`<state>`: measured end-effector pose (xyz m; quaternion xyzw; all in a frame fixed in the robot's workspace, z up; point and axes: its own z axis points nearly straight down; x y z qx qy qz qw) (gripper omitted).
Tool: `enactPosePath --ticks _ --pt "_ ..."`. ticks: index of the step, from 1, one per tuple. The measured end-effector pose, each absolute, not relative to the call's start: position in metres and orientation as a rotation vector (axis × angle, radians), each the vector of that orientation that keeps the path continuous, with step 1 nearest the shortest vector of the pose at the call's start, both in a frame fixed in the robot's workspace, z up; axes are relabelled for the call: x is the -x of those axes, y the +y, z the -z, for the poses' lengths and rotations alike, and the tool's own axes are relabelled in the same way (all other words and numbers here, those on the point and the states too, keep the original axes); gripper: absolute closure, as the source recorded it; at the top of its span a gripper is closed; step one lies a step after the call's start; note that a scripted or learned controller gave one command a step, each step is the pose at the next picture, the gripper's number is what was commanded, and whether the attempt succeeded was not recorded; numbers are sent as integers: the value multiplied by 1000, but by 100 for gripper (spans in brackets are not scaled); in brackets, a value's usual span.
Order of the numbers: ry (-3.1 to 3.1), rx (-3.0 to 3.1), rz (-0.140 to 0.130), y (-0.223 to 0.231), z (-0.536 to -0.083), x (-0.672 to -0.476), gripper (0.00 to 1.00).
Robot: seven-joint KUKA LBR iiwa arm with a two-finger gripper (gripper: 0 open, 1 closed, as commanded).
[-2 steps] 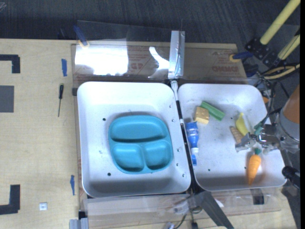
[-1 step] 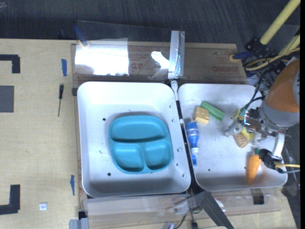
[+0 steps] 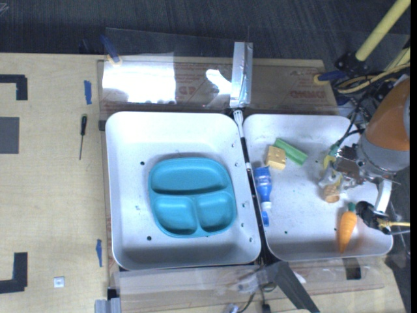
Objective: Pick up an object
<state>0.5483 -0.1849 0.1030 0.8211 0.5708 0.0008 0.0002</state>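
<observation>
While the grey arm with the orange band (image 3: 391,132) is reaching in from the right, its two-finger gripper (image 3: 333,175) is hanging low over the right shallow white bin (image 3: 296,223), close to that bin's right wall. A small tan, rounded object (image 3: 331,191) is lying directly under the gripper; whether the fingers are spread or closed on it cannot be told from this angle.

Open room is showing in the middle and near-left of the right bin, where bare white floor is lying between the things. An orange carrot-shaped toy (image 3: 347,230) is resting near the bin's near right corner, just beside the arm's black fittings. A blue and white tube (image 3: 263,191) is lying along the left wall, beside the divider between the bins. A yellow block (image 3: 276,158) and a green stick-shaped piece (image 3: 290,150) are touching each other toward the far side.

In the left shallow white bin (image 3: 124,240), a turquoise plastic plate with three compartments (image 3: 192,195) is taking up the middle, with clear margins all round it.

Reddish printing is showing on the brown cardboard (image 3: 287,87) beyond the bins, too blurred to read.
</observation>
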Motion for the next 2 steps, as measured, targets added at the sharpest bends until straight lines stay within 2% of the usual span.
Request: enactPosePath --ticks 1,2 --pt "1930 -2478 0 -187 -92 -571 100" --pt "1949 -2458 -11 -124 -210 -595 100"
